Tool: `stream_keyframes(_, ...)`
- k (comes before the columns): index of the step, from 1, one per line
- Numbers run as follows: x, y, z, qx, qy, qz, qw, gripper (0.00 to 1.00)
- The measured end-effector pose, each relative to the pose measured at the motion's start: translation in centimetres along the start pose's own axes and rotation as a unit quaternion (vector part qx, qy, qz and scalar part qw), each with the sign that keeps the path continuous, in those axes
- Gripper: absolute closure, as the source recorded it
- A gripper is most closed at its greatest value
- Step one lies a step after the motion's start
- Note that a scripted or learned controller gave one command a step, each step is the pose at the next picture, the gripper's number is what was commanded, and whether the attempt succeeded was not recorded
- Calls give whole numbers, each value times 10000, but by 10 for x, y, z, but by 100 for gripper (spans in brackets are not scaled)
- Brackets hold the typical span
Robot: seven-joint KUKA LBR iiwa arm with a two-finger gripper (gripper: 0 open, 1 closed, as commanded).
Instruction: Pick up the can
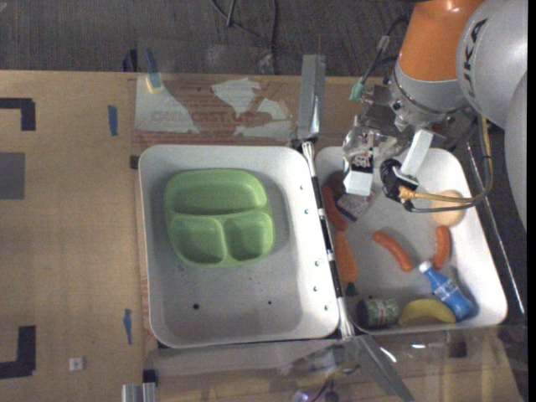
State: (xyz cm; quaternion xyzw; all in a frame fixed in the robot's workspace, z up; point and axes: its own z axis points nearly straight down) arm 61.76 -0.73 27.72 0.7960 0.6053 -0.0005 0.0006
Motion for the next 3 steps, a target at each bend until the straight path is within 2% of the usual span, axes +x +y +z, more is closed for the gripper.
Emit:
stream_keyframes(1, 40, 40, -16, 6, 0, 1830, 9831, 100)
stream_keyframes(2, 81, 28, -6, 23, -6, 2590, 9659, 100)
stream_keyframes(3, 47, 31, -28, 11, 0, 1658, 9862, 100)
